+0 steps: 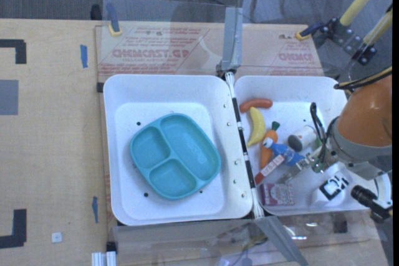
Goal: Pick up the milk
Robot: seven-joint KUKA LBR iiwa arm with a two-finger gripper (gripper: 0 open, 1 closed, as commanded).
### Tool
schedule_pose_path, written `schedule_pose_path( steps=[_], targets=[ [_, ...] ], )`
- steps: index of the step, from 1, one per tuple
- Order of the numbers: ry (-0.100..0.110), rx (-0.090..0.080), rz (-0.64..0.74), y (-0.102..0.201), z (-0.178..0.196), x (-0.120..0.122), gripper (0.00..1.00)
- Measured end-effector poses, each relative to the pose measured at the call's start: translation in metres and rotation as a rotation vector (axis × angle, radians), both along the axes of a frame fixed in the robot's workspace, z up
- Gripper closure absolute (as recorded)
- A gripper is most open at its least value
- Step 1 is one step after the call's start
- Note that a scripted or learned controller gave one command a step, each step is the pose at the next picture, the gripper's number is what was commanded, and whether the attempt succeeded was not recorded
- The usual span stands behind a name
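Teal three-compartment plate (175,156) lying in the left white bin (118,96), right white bin (283,85) holding a sausage (256,103), a yellow banana (256,126) just below it, an orange carrot (269,145) beside that

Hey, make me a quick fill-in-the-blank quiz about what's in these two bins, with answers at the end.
1. The teal divided plate lies in the ____ bin.
2. The plate has ____ compartments.
3. The yellow banana lies in the right bin, just below a ____ sausage.
4. The arm's band above the wrist is ____.

Answers: left; three; red; orange
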State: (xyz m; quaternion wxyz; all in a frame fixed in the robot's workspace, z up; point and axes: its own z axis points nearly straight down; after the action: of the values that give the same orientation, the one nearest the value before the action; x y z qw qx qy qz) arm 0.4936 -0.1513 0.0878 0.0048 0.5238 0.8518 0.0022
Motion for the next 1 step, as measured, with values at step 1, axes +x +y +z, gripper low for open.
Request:
schedule_pose_path(
  steps=[1],
  targets=[
    [0.007, -0.002, 0.241, -0.0429, 0.2444, 0.0555, 0.0]
  ],
)
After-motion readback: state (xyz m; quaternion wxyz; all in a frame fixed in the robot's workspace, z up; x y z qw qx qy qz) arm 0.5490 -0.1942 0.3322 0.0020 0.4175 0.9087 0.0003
